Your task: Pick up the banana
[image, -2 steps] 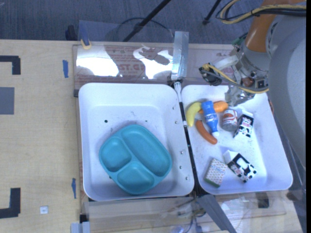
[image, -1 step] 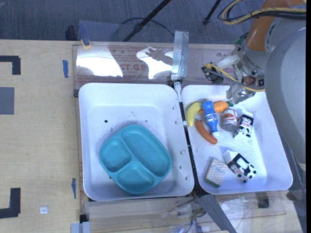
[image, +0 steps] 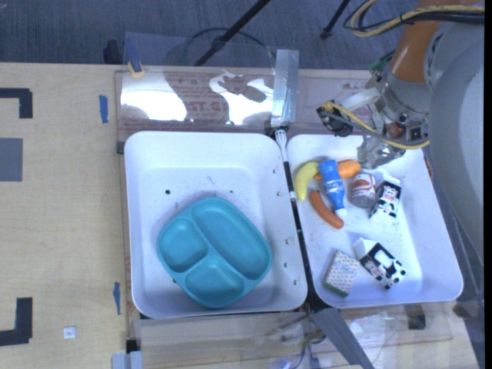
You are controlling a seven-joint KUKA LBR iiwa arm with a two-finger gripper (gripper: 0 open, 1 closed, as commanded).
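The yellow banana (image: 306,177) lies at the left end of the right bin (image: 430,229), close to the divider, with a blue bottle (image: 332,185) against its right side. My gripper (image: 376,151) hangs over the back of the right bin, to the right of the banana and well apart from it. It sits just above an orange item (image: 350,167) and a small can (image: 363,191). Nothing shows between the gripper and the banana.
An orange carrot (image: 327,211) lies in front of the banana. Two black-and-white cartons (image: 388,198) (image: 382,264) and a speckled block (image: 342,273) sit further right and front. A blue divided plate (image: 215,250) rests in the left bin (image: 154,160). Cables (image: 346,118) hang near the wrist.
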